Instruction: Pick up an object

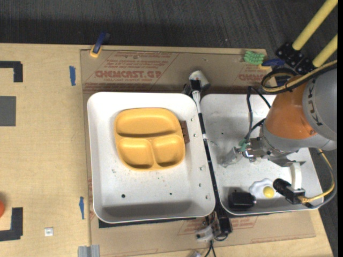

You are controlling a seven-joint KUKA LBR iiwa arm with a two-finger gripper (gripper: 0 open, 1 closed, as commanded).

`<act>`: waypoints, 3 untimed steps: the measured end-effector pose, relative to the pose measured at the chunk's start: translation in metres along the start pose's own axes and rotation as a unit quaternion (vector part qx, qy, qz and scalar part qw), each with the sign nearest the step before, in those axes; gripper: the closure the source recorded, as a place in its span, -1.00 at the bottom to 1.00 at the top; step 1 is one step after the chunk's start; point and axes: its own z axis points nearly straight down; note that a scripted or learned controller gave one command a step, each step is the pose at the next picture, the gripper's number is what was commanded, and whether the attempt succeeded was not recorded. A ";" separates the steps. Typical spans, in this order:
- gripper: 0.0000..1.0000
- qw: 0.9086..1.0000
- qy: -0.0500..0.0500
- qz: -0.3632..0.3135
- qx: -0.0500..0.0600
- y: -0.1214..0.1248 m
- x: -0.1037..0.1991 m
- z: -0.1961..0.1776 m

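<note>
Seen from above, two white bins sit side by side on a bench. The left bin (102, 159) holds a yellow tray (150, 137) near its centre. The arm (300, 116) reaches in from three o'clock over the right bin (225, 108). Its gripper (236, 155) hangs low at that bin's centre, above bare floor; whether it is open, or grips anything, I cannot tell. A fried-egg toy (263, 189) and a black block (241, 199) lie near at five and six o'clock. This looks like the approach: nothing seems grasped yet. Next, it likely needs shifting toward one object and descending.
</note>
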 end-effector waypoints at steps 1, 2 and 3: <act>-1.00 0.995 0.000 0.097 0.000 -0.050 0.004 0.000; -1.00 0.995 -0.001 0.100 -0.001 0.007 -0.026 0.000; -1.00 0.995 -0.001 -0.099 -0.001 0.071 -0.037 0.000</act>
